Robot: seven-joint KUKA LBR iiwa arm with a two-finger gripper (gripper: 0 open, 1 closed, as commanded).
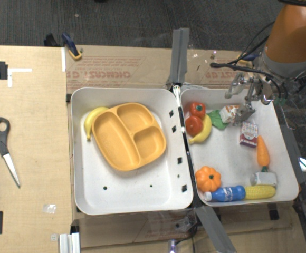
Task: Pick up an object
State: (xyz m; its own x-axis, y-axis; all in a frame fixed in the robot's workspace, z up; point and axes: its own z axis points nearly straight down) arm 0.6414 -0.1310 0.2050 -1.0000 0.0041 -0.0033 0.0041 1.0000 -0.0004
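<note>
A small white packet (230, 112) lies in the right bin (232, 157), near its far wall — just right of a green scrap (217, 118) and the banana (201, 132) with two tomatoes (195, 118). The gripper (246, 111) hangs just right of that packet, close over it, and whether its fingers are spread or pressed together cannot be told at this slant; nothing shows between them. The packet sits a shade left of the gripper, so the coming move looks like a short shift that way and down. Just nearer than the gripper from the packet lies a red box (248, 133), then a carrot (262, 152) — its long axis running away from the far wall. A pumpkin (208, 178), bottle (226, 194) and corn (259, 192) line the near wall.
</note>
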